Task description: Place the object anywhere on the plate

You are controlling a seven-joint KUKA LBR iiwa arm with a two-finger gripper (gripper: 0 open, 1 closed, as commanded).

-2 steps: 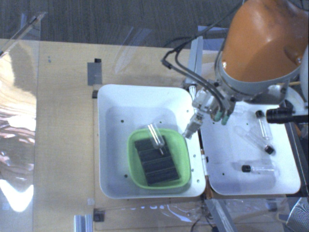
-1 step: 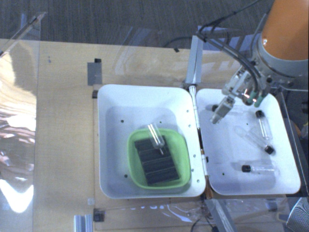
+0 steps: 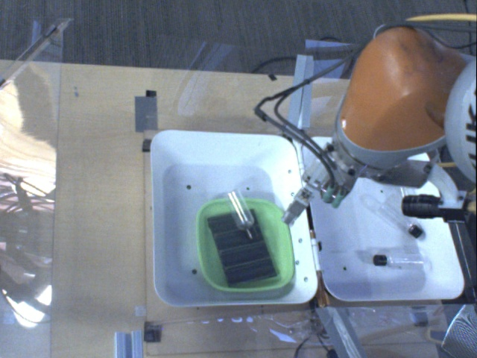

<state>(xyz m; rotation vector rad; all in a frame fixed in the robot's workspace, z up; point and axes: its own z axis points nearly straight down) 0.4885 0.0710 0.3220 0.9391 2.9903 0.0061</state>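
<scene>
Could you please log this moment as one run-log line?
gripper: above left bin's right rim | dark ridged block: on green plate | metal clip: on block

The arm (image 3: 399,88) shows mostly as a large, smooth orange dome with a soft sheen, set on a rounded pale grey collar beneath it, and a white ribbed housing with dark slots sits at its right side. Black cables (image 3: 287,107) loop out from under the dome on its left and run down toward the wrist, where small grey metal fittings and a thin pale tube cluster together. A short black cylindrical part (image 3: 428,206) juts out to the right below the grey collar, and the slim grey claw (image 3: 294,211) tapers off the wrist fittings
</scene>
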